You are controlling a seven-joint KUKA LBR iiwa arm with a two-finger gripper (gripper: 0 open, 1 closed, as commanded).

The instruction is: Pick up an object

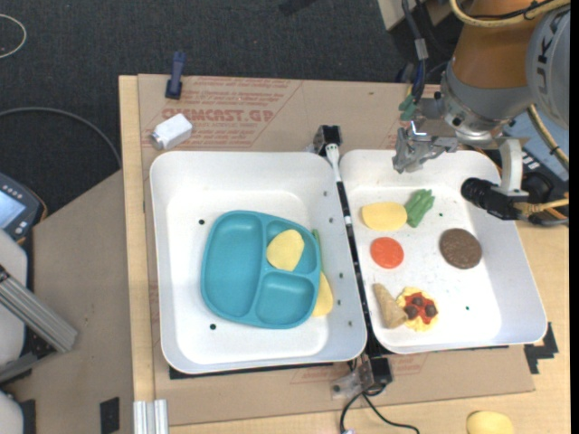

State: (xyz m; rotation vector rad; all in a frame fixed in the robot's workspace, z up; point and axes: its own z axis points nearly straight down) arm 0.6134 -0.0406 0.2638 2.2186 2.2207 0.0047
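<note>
White plastic forms the two bins: the left bin (pixel 181 242) is taken up by a blue divided tray (pixel 237 269) with a yellow piece (pixel 287 250) in one compartment, while loose toy foods are spread across the right bin (pixel 516 306), kept apart so each can be taken singly. A brown disc (pixel 460 248), a yellow oval (pixel 384 215), a red disc (pixel 388 252) and a green piece (pixel 419 207) are seen. The gripper (pixel 412 158) is poised above the far edge, nothing held; its opening cannot be judged
</note>
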